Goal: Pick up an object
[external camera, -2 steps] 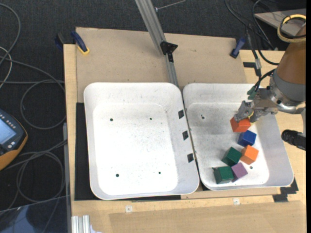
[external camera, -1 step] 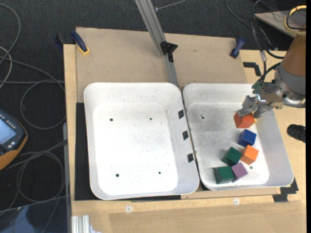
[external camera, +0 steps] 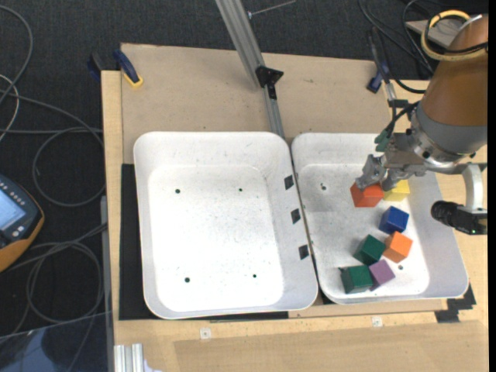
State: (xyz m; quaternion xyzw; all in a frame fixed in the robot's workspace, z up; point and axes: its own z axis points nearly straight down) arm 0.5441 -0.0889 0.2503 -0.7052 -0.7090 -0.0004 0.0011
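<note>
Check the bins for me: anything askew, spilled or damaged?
Nothing stands out. All the blocks lie inside the right bin: red block under the gripper, yellow block, blue block, orange block, two green blocks and a purple block. None spilled over the rim.

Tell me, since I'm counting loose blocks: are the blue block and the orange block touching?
Touching. The camera view shows the blue block meeting the orange block at its lower edge, with no bin floor between them.

We see a bulky arm [external camera: 457, 91], orange band above a grey wrist, dark cables, metal-grey pincer [external camera: 380, 178].
</note>
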